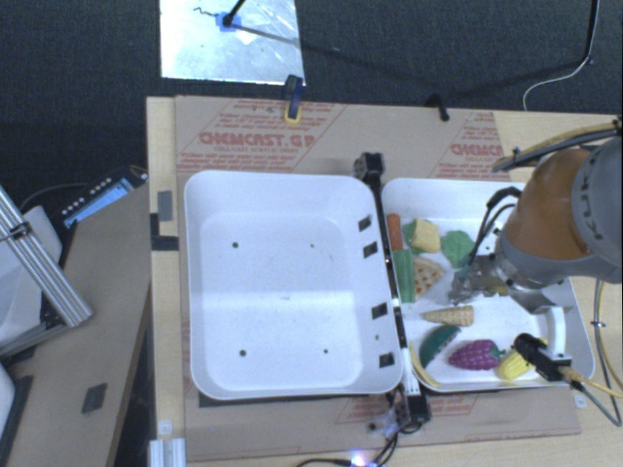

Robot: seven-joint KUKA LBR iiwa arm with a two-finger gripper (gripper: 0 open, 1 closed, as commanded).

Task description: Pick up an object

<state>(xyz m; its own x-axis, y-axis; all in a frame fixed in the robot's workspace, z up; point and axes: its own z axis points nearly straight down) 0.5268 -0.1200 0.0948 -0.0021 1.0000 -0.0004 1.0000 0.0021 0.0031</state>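
From above, my arm (560,217) comes in from 3 o'clock over the right bin (574,373). My gripper (470,282) hangs low near the bin's middle; I cannot tell how it is set, since the wrist hides it. Toys ring it: a carrot (394,232) at 10 o'clock by the bin's left wall, a yellow piece (424,233) and a green piece (458,246) at 12, a pizza slice (421,277) at 9, a cone (449,314) just below at 6, a green pod (437,340) at 7, grapes (474,355) and corn (513,364) at 5. The left bin (282,280) sits at 9 o'clock on the worktop (321,129).
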